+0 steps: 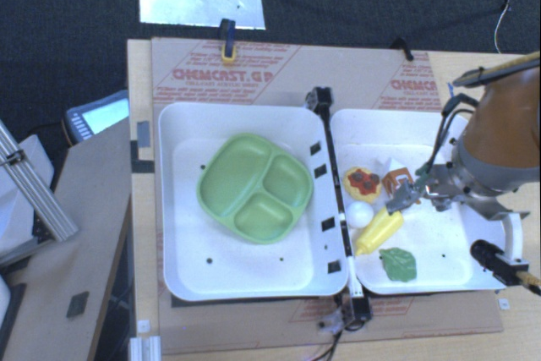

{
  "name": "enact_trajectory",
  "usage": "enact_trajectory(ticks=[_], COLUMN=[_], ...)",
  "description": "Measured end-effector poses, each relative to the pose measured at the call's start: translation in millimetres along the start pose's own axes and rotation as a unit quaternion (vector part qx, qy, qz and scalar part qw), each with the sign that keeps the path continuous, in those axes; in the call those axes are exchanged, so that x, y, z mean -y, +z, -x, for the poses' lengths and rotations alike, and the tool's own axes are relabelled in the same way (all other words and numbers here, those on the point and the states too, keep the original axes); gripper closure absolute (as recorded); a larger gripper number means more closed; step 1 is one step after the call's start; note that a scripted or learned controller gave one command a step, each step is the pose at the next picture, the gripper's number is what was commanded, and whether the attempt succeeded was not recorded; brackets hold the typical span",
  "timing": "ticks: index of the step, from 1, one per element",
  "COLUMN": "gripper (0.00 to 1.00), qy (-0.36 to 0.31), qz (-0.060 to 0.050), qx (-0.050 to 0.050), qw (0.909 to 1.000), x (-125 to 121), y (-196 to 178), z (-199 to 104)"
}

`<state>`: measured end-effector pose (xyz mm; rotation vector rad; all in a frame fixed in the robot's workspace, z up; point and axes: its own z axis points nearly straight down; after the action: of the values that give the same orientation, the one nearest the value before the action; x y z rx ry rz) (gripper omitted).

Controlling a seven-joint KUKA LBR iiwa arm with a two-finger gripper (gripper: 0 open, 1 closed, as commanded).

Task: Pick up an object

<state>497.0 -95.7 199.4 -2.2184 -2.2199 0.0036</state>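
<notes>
The right bin [439, 131] holds several toy foods: a red pizza slice [363, 182], an orange and white piece [396, 178], a white egg [361, 215], a yellow corn cob [379, 232] and a green leafy piece [399, 265]. My gripper [406, 194] reaches in from the right and hangs low over the bin, just right of the orange piece and above the corn's upper end. Nothing is visibly held between its tips.
The left bin [182, 258] holds a green divided plate [254, 186]. A black divider with clips [334, 182] runs between the bins. The arm's orange band [503, 131] and a black bracket [499, 259] sit over the right bin's right side.
</notes>
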Motion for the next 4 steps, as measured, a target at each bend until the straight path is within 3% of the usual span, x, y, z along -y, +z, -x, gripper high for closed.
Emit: enact_trajectory(ticks=[2, 3, 4], gripper=[0.00, 1.00, 1.00], qy=[0.000, 0.000, 0.001], qz=[0.000, 0.002, 0.005], qx=[0.000, 0.000, 0.001], qw=[1.0000, 1.0000, 1.0000], x=[-7, -8, -6], y=[111, 97, 40], z=[-8, -7, 2])
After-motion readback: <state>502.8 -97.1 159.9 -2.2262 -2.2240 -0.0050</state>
